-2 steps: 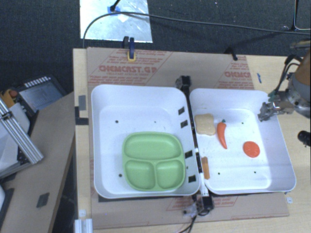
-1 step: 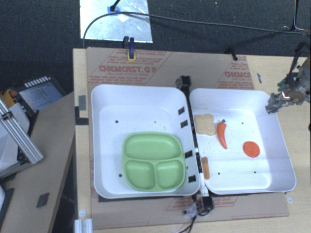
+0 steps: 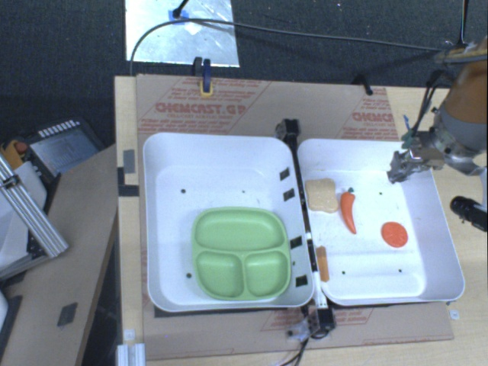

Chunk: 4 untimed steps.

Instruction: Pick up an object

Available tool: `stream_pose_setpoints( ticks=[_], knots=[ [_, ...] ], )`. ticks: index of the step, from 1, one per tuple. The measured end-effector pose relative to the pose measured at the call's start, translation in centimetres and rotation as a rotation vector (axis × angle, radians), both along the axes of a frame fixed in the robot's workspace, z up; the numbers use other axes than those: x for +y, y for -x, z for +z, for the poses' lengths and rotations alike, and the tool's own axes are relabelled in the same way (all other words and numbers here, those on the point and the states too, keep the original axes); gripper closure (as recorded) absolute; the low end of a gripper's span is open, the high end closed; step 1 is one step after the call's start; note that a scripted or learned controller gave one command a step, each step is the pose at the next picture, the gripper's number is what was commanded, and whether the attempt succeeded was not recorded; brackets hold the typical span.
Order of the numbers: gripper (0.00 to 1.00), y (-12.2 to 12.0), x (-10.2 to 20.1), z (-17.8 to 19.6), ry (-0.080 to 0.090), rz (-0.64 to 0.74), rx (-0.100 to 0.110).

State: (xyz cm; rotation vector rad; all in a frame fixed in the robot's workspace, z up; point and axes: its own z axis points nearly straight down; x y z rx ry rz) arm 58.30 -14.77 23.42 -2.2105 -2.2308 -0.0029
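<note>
In the right bin [image 3: 427, 280] lie a pale bread slice [image 3: 321, 195], an orange carrot [image 3: 348, 211], a round red-orange slice [image 3: 394, 235] and a small brown sausage-like piece [image 3: 322, 264] by the left wall. My gripper [image 3: 400, 167] hangs over the bin's upper right part, to the right of the carrot and above the red slice, with nothing visibly in it.
The left bin [image 3: 175, 158] holds a green three-compartment plate [image 3: 239, 252]. Black clips sit along the divider [image 3: 303, 227] between the bins. A cable and a yellow clamp [image 3: 205, 78] lie behind the bins. Equipment stands at the far left [image 3: 38, 197].
</note>
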Motion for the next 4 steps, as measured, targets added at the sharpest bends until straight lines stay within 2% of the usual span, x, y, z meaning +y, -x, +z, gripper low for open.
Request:
stream_pose_setpoints(
  ticks=[1, 2, 3, 4],
  knots=[
    [1.00, 1.2, 4.8, -0.7, 0.000, -0.001, 0.000],
    [1.00, 1.1, 10.9, -0.2, -0.001, 0.002, -0.001],
    [1.00, 1.4, 16.6, -1.3, -0.001, 0.001, 0.000],
    [1.00, 1.8, 21.5, -0.3, 0.000, 0.001, -0.001]
  ],
)
